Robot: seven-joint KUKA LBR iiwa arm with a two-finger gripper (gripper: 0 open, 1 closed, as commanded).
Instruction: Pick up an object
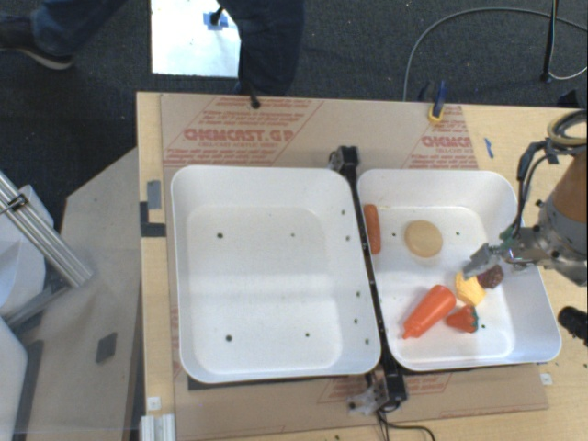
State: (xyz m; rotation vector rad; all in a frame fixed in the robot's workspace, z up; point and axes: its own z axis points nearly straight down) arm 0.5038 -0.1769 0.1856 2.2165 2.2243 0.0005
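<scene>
The right bin [441, 189] holds several toy foods. An orange carrot [429, 310] lies near its front, with a small red piece [462, 320] to its right. A yellow piece [470, 289] sits just above them, and a small dark piece [492, 277] touches its right side. A tan round disc [424, 239] lies in the bin's middle. A thin orange sausage [371, 228] rests along the left wall. My gripper [481, 265] reaches in from the right and hangs low over the yellow and dark pieces, partly hiding them.
The left bin [266, 186] stands beside the right one, joined by a black divider clamp [345, 159]. Both rest on a cardboard sheet [239, 131] on the bench. Cables [537, 159] loop by the arm at the right edge.
</scene>
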